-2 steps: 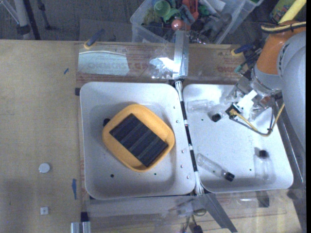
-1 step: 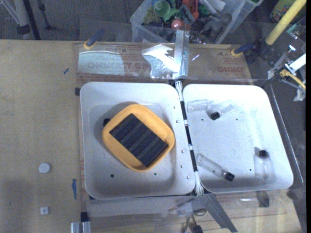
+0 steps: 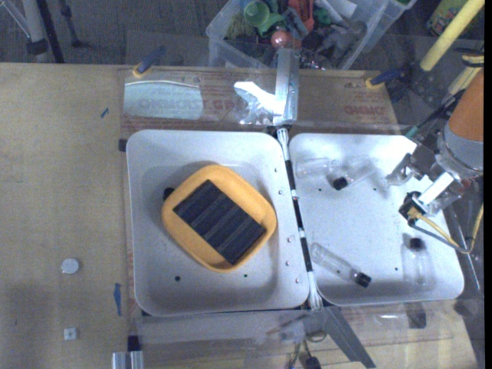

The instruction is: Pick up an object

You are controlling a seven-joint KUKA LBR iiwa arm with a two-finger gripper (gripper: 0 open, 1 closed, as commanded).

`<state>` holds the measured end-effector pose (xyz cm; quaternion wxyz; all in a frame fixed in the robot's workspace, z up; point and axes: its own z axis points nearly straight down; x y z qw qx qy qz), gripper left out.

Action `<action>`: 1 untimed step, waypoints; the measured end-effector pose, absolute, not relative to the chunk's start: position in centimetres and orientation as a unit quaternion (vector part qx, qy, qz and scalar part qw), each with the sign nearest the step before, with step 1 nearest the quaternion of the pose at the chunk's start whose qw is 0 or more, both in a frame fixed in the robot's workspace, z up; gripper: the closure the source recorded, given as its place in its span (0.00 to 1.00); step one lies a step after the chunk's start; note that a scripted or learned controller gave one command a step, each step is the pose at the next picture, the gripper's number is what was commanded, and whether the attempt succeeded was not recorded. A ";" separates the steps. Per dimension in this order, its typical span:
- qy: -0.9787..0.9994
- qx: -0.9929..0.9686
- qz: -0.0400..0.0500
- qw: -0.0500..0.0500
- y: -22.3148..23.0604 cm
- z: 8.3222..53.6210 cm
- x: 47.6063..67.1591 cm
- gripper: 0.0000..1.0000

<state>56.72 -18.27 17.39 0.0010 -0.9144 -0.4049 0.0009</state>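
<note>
**A:** Nearest things first?

**B:** At the front of the right bin (image 3: 384, 292) the front tube (image 3: 336, 261) lies flat. It is clear, with its black cap toward the front rim. The clear body barely separates from the white floor.

**A:** And the left bin?

**B:** The left bin (image 3: 146, 206) holds a yellow pad (image 3: 187, 241) with a black ribbed panel on top, lying skewed in the middle of the bin. A dark patch at its left edge is mostly hidden under it, so I cannot identify it.

**A:** What about the gripper?

**B:** The gripper (image 3: 420, 180) hangs over the right side of the right bin. The arm (image 3: 469, 118) is cut off by the frame edge. I cannot tell whether the gripper is open or closed. Just nearer than it, by the right wall, is the side tube (image 3: 415, 258). Its black cap is clear enough, but the body is only a faint outline.

**A:** Farther back?

**B:** The back tube (image 3: 317, 169) lies near the rear wall of the right bin, with its cap toward the middle of the bin. Behind the bins is a cardboard strip (image 3: 346, 102), partly washed out by glare on plastic film. Beyond that a clear tub (image 3: 231, 33) is cropped by the top edge, and its coloured contents are too jumbled to name.
</note>
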 end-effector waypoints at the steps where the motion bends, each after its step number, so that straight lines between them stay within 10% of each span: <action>1: -0.453 -0.891 0.000 0.000 -18.8 28.4 56.6 0.00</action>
